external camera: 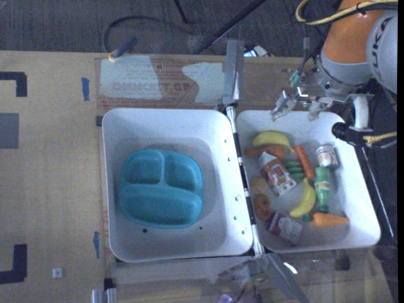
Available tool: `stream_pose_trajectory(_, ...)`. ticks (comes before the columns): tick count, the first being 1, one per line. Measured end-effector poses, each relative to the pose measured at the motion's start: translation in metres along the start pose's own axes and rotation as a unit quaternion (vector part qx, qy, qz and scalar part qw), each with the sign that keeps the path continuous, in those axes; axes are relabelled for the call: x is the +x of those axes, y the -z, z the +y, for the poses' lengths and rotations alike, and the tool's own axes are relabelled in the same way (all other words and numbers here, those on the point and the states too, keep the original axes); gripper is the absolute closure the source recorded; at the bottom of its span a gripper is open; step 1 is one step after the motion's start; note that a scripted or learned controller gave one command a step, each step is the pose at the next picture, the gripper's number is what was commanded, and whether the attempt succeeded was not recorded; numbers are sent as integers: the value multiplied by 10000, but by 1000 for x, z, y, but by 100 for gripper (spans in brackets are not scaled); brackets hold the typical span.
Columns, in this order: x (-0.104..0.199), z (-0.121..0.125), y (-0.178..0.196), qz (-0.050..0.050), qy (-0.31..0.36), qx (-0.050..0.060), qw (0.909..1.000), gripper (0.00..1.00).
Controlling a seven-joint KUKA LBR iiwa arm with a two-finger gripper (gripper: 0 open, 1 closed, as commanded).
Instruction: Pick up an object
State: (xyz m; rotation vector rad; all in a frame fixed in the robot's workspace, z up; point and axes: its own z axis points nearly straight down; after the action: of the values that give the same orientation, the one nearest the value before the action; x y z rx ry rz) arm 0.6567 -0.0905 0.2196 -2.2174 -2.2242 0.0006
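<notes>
1. We see the gripper [295, 108] hanging over the far rim of the right bin [365, 197], its two fingers spread apart with nothing between them.
2. Above it, the grey arm [356, 40] with its orange band reaches in from the right side of the view.
3. Nearest the gripper, inside the right bin, a yellow banana [272, 138] lies at the far end of the pile, well below the fingertips and not touching them.
4. Just beside that banana we find a carrot [304, 161], a small tin can [326, 154] and a little carton [278, 175].
5. Nearer the front of the bin sit a second banana [305, 201], a green bottle [322, 189], another carrot [329, 219] and a dark red packet [286, 228].
6. In the left bin [123, 128] a teal divided tray [161, 187] rests alone, well apart from the gripper.
7. Both bins stand side by side on the tan bench [50, 188].
</notes>
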Motion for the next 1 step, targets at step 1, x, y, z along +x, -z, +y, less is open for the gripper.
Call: stream_pose_trajectory(1,-5,-13,-118,-13,855,-81,9963,0)
